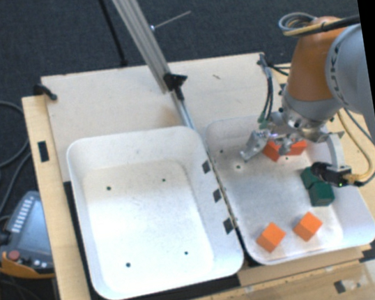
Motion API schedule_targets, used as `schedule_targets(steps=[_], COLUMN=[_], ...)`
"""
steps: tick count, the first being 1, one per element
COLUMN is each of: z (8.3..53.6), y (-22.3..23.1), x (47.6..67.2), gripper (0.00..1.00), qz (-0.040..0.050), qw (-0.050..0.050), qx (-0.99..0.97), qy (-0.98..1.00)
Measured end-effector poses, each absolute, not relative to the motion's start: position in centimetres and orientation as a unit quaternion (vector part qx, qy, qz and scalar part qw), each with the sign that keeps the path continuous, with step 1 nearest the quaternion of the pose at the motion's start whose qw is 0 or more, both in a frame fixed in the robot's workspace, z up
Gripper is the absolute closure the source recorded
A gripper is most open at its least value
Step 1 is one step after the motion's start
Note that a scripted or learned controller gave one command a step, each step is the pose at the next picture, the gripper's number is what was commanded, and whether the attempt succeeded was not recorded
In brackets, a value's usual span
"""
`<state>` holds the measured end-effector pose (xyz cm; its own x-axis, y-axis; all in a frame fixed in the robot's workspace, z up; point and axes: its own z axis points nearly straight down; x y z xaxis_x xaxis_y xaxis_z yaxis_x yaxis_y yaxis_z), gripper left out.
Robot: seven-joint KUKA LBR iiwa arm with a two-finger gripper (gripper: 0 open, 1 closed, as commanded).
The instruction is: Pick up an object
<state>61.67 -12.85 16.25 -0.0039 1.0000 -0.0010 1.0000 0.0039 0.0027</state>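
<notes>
- In the right bin (247, 171), toward its twelve-o'clock end, the tool (271, 144) hangs low under the grey wrist; its metal parts and an orange block (271, 150) overlap, and I cannot tell whether the tool is spread or pressed together, nor whether the block is gripped.
- That orange block lies at the tool's tip, with a second orange piece (298, 147) just beside it at three o'clock, partly under the wrist.
- Judged from its look, the block is a small stiff cube, light and not fragile; its flat faces should take a pinch well on two opposite sides, though smooth faces may slip if caught at a corner.
- It appears turned cornerwise to the bin's walls; being near cubic it has no clear long axis.
- Out at five o'clock from the tool sits a dark green block (318, 188), near the bin's right wall.
- Farther, at six o'clock, two more orange cubes (271, 236) (307, 226) rest near each other by the bin's near rim, both rotated.
- At nine o'clock lies the left bin (90, 161), on the table (109, 101).
</notes>
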Motion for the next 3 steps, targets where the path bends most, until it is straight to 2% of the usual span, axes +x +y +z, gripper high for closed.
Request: schedule_targets(steps=[1,2,3], z=[14.3,12.0,11.7], y=[-12.5,-17.2,-18.1], x=[61.9,63.7,65.0], gripper=[0.00,0.00,0.00], qz=[-0.0010,-0.0008,-0.0007], qw=[0.000,0.002,-0.002], qx=[0.706,0.708,0.706], qy=[0.708,0.706,0.708])
